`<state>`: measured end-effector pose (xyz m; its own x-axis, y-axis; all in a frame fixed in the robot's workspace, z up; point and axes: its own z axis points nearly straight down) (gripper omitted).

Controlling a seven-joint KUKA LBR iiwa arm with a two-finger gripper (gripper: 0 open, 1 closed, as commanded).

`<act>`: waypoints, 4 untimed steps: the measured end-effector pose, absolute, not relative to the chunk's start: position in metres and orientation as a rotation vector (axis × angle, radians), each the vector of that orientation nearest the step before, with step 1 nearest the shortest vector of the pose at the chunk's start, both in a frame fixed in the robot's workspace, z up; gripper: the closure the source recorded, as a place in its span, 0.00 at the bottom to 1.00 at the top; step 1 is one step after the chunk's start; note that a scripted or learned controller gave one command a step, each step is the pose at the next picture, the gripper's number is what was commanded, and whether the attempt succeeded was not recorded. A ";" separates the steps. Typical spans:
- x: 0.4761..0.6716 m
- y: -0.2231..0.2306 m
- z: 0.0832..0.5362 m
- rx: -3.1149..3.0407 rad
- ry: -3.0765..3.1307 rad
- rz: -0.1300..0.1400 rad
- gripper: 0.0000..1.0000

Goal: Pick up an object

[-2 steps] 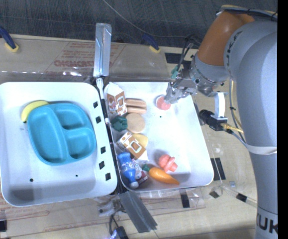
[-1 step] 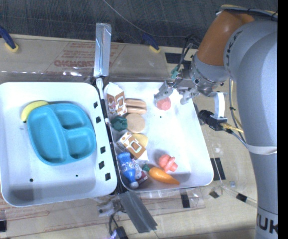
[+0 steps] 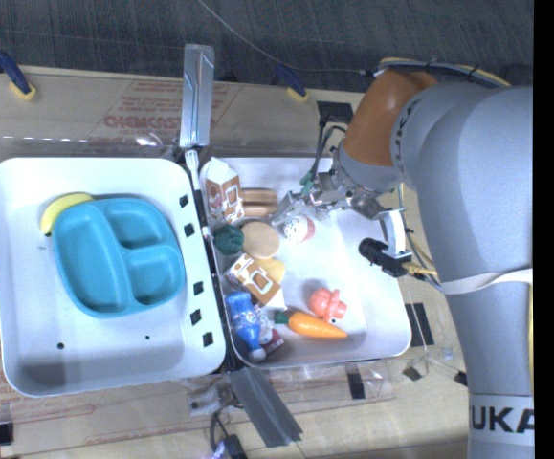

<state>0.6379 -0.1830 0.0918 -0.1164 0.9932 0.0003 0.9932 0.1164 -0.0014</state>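
Note:
My gripper point(image 3: 299, 206) is low in the right bin point(image 3: 377, 299), near its back middle. Right under its tip lies a small round white and red object point(image 3: 299, 229). A bread-like piece point(image 3: 257, 200) lies just left of the gripper, and beyond it a small milk carton point(image 3: 221, 191) stands against the left wall. A tan ball point(image 3: 260, 239) and a dark green item point(image 3: 227, 239) sit in front of these. Whether anything is held is hidden by the wrist.
Toward the front of the right bin lie a brown and white box point(image 3: 251, 277), a blue bottle point(image 3: 243, 318), a carrot point(image 3: 316, 326) and a pink toy point(image 3: 326, 302). The left bin point(image 3: 18, 333) holds a blue divided tray point(image 3: 119, 253) and a banana point(image 3: 64, 207).

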 end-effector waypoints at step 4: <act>0.567 -0.116 0.091 -1.915 -2.487 0.003 0.00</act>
<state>0.5671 -0.1161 0.0914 -0.2557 0.9668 0.0011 0.9668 0.2557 -0.0034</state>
